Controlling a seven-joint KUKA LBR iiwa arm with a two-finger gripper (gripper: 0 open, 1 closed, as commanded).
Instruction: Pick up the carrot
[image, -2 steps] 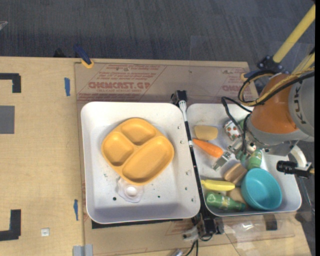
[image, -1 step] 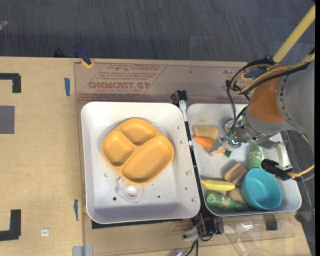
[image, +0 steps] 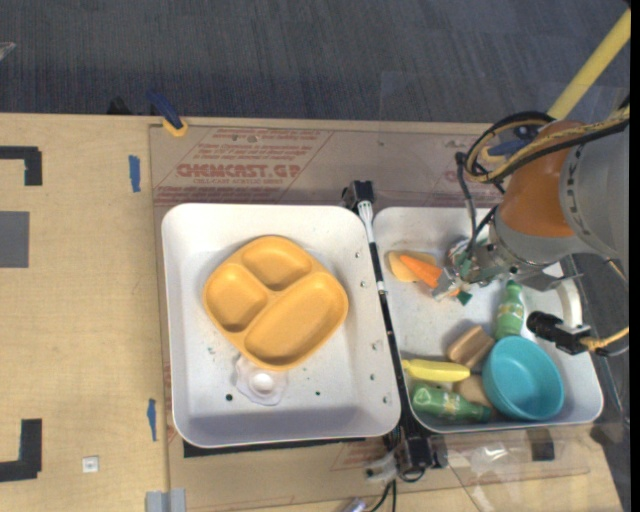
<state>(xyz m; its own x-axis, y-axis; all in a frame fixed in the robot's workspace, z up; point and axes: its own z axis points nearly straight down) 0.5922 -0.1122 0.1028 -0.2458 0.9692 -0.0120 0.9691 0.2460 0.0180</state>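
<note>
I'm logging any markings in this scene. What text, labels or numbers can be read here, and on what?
"CHEMCAST GP", red print on the brown board behind the bins; letters are faint, so this reading is unsure.
A smaller red line above it: too blurred to read.
Green bottle: any label is too small to read.

bins: two, the left bin (image: 185, 330) and the right bin (image: 420, 225)
divided yellow plates: one (image: 275, 300)
fried eggs: one (image: 260, 381)
carrots: one (image: 416, 268)
blue bowls: one (image: 522, 377)
bananas: one (image: 434, 371)
green bottles: two, one upright (image: 510, 310), one lying (image: 442, 401)
bread pieces: one (image: 469, 345)
</note>
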